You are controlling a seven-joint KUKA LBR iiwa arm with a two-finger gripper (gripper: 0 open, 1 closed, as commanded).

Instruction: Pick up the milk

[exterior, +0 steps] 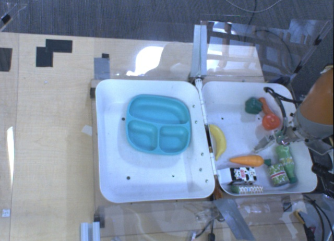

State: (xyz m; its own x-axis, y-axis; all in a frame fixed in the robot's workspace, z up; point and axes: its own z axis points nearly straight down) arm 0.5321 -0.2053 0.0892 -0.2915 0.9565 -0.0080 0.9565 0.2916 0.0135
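The milk (243,175) is a small carton with black-and-white cow spots. It lies on its side near the front edge of the right bin (229,99), just below the carrot (247,159). My gripper (272,143) hangs over the right part of that bin, up and to the right of the milk and apart from it. It is open with nothing between its fingers. One silver finger (261,144) points left toward the carrot's tip. The other is beside the cap of a green bottle (285,159).
The right bin also holds a banana (218,140) at its left wall, a second green item (277,174), a red-orange toy (270,120) and a teal one (253,105). A blue divided plate (158,123) sits in the left bin (112,146).
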